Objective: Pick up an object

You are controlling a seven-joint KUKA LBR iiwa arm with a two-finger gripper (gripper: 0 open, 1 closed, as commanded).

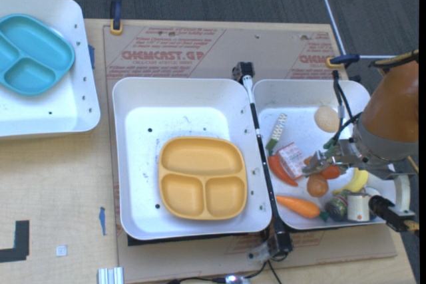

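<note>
Gripper (318, 165) low in right bin (293, 93), among toy food; finger state impossible to tell. Carrot (297, 206) at six o'clock, egg (326, 119) at twelve. Nothing lifted; likely lining up a grab.

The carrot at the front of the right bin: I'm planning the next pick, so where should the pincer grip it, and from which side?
Probably from above, at the middle of the carrot. It lies flat, long and tapered, so the fingers should close across its width. Its left end has the most room; other toys crowd its right end.
</note>
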